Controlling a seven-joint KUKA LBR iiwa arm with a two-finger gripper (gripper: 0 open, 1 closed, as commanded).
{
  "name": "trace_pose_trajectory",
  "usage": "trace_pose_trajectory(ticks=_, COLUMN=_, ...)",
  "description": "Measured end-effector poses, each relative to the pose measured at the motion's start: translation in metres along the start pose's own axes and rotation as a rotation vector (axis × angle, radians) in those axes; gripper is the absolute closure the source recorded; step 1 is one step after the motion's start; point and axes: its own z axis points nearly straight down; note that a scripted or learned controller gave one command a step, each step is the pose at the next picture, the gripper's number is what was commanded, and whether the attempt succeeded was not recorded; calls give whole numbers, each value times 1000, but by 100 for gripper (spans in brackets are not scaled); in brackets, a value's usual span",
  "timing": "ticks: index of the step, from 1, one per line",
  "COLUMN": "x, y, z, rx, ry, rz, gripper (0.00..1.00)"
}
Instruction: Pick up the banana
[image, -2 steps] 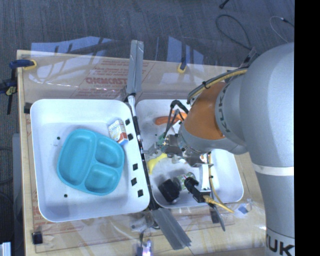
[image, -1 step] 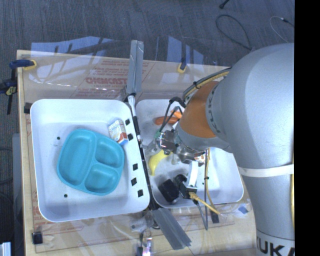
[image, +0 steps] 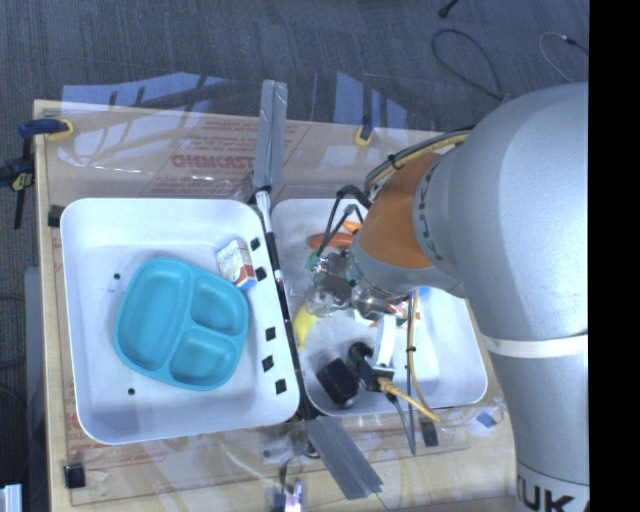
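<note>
**Tool low beside the banana at the right bin's left wall**

2 white bins sit side by side on the table. In the right bin, a yellow end of the banana shows hard against the left wall, about midway along it. The rest of it is hidden under the arm's wrist.

The tool is down inside this bin, just beside that yellow end. I judge this to be the reach for the grasp, with the wrist close to the wall because the fruit lies tucked against it. I cannot tell whether the tool is spread or pressed together, since the wrist's bulk covers it. Nothing shows the banana pinched.

An orange item lies near the bin's far edge, partly under the arm. The left bin holds a blue divided plate in its middle and a small carton by its right wall. Both are apart from the work and no hindrance. The nearby wall leaves little room, so a slip seems possible.
</note>
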Motion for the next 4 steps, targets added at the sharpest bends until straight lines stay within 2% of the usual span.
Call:
trace_pose_trajectory(ticks=1, x=-1, y=0, z=0, rx=0, ry=-2, rz=2, gripper=0)
trace_pose_trajectory(ticks=2, x=-17, y=-2, z=16, rx=12, ry=-6, rz=71, gripper=0)
trace_pose_trajectory(ticks=3, x=-16, y=-3, z=8, rx=16, ry=-6, rz=64, gripper=100)
trace_pose_trajectory(ticks=4, x=34, y=23, z=-73, rx=27, ry=-18, rz=384, gripper=100)
